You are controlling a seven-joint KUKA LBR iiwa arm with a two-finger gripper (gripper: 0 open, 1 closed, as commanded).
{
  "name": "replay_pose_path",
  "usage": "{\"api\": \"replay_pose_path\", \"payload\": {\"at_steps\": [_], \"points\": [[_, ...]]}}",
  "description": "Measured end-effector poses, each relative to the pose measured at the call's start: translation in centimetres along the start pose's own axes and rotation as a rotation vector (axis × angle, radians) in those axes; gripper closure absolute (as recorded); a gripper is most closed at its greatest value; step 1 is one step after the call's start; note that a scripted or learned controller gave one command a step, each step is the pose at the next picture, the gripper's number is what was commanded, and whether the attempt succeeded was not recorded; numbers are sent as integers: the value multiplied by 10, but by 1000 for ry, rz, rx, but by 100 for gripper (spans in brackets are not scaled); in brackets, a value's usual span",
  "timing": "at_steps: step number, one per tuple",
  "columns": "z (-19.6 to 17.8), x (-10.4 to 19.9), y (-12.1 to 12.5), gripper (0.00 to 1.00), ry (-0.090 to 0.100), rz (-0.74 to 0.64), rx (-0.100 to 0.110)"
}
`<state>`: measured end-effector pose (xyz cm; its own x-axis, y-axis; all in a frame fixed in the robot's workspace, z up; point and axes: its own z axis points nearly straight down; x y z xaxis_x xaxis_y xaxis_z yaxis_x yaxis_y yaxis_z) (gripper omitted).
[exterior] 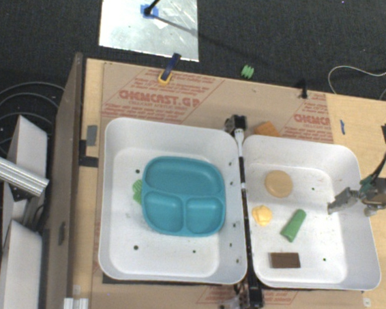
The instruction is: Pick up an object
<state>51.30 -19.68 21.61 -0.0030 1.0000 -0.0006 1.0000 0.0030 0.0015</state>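
Camera view counts four loose things in the right bin (363,268), all left of the pincer (342,199): one tan disc (278,183), one yellow lump (262,215), one green cylinder (293,224), one brown block (284,260). One teal divided plate (183,196) fills the left bin (118,245), farther left. Reaching in over the bin's right rim, the pincer grasps nothing; whether clenched or released, I cannot tell.

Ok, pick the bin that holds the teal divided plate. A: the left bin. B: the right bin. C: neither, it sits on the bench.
A: the teal divided plate lies inside the left bin, while the right bin holds the small items.
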Motion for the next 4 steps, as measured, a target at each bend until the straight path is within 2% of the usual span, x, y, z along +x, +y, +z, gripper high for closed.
{"api": "replay_pose_path", "payload": {"at_steps": [1,2,3,4], "points": [[113,29,27,0,4,-4,7],[132,87,21,0,3,-5,2],[121,84,22,100,1,-1,-2],[11,155,37,100,3,-9,-11]]}}
